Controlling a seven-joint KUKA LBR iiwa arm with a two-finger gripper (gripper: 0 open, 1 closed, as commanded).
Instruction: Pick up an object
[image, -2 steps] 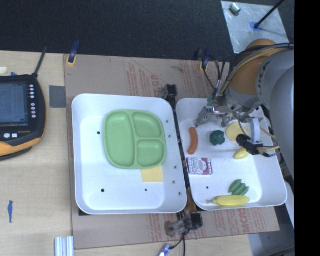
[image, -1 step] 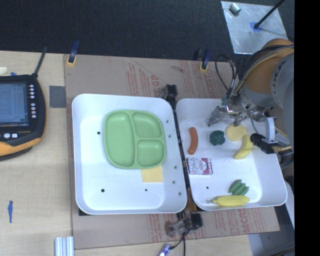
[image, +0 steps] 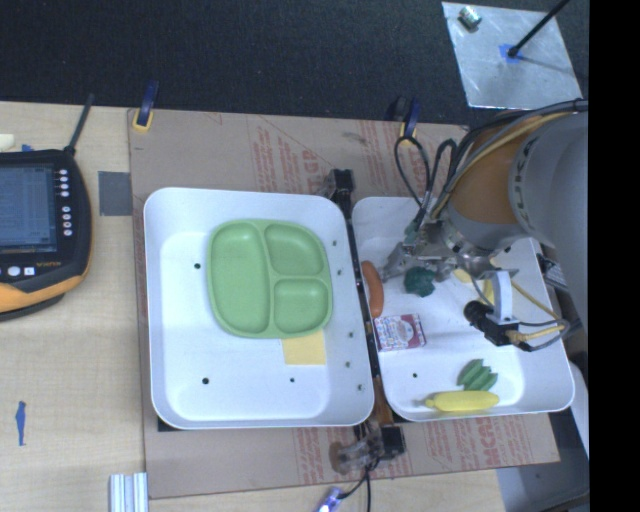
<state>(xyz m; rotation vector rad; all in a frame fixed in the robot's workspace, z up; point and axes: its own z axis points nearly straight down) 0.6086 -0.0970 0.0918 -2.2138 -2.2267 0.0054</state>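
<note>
The red-and-white packet (image: 397, 332) lies just below-left of the gripper (image: 421, 268), its print too blurred to read; a dark green object (image: 419, 284) touches the gripper; its grip state I cannot tell.

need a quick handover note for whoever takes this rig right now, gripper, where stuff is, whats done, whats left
Gripper: low in the right bin, over a dark green object; grip state unreadable.
Right bin: sausage-like piece at its left edge, red and white packet, green vegetable, yellow banana near the front.
Left bin: green divided plate, yellow square at its front edge.
Done: nothing visibly lifted.
Left: grasp one object and raise it.
</note>
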